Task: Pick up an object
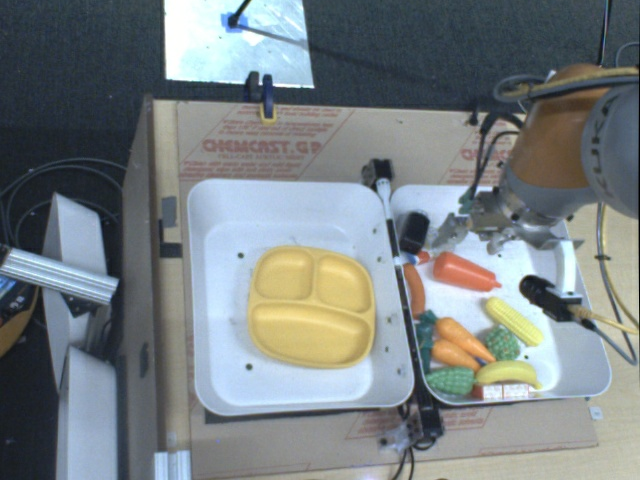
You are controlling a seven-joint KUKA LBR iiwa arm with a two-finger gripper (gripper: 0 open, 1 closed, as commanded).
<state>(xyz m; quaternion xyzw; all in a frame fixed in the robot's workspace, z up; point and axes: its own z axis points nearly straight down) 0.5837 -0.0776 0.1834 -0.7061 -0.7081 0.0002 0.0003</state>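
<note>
Toy food (470, 343) is piled in right bin (590, 368) (carrots, corn, banana, hotdog). Left bin (215, 298) holds yellow divided plate (310, 305). Gripper (480, 226) above right bin's back; can't tell jaw state.

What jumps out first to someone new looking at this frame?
The yellow divided plate lying alone in the left bin. Next, the heap of toy food in the right bin: an orange carrot, a corn cob and a banana. The grey and orange arm hangs over that bin's far end.
</note>
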